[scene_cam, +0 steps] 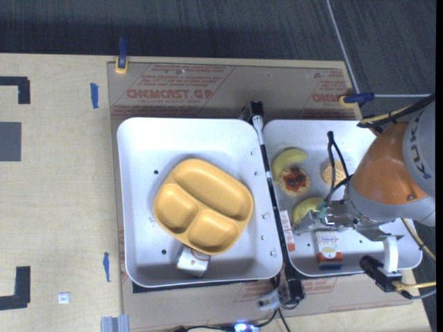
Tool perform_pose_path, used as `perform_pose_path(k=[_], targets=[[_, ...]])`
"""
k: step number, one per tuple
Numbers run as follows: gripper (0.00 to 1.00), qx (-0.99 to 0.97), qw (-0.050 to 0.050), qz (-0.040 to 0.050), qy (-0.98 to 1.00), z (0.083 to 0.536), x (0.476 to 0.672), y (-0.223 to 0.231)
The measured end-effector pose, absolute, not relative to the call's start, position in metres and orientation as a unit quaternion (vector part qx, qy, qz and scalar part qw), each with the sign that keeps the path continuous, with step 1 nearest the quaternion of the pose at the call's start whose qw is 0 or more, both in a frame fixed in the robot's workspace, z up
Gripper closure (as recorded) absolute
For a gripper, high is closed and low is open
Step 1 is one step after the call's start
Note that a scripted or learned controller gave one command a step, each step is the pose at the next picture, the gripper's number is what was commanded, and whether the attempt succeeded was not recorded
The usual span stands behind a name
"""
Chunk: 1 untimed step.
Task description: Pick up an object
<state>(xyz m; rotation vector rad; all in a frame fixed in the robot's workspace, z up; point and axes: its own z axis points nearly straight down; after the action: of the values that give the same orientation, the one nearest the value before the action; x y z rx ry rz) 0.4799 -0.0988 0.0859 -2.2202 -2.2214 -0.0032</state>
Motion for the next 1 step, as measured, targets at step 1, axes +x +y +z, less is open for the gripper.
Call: perform_pose_path(k=[1], targets=[[1.0, -0.707, -0.003, -0.0022, -0.707, 0.0968, 0.4819, -0.0997]])
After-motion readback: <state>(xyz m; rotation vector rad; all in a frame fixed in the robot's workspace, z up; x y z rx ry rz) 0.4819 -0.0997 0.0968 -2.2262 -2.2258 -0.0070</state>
